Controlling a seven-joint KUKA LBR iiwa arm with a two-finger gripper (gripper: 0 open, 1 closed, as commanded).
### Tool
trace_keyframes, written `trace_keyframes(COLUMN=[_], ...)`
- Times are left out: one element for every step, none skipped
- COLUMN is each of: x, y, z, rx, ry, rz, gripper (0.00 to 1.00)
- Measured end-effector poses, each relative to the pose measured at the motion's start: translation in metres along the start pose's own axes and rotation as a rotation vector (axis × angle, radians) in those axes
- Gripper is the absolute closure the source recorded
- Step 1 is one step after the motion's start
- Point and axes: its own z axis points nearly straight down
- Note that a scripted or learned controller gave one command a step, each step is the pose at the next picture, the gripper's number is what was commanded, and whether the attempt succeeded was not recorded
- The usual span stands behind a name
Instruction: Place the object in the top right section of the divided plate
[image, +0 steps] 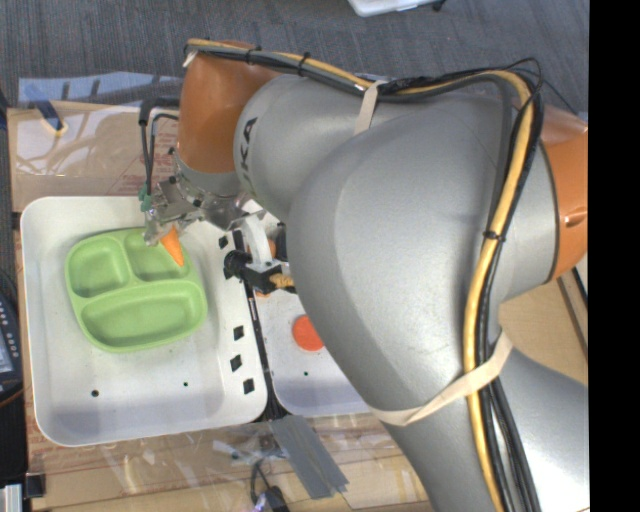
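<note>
A light green divided plate (135, 318) lies in the left bin (60, 400), with two small sections at the top and one long section below. My gripper (166, 234) hangs over the plate's upper right corner. It is shut on a small orange, carrot-like object (175, 249). The object slants down over the right rim of the top right section (150, 264). The big grey arm hides most of the right bin.
An orange round thing (306, 335) lies in the right bin (300, 395), half under the arm. The ridge between the bins (250, 350) runs just right of the plate. Bare white floor of the left bin shows below the plate.
</note>
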Motion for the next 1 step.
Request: trace_keyframes(x=[-0.0622], y=[-0.0553], z=[-0.0523], rx=[0.0], ry=[-0.001], rz=[0.067], gripper=[1.0])
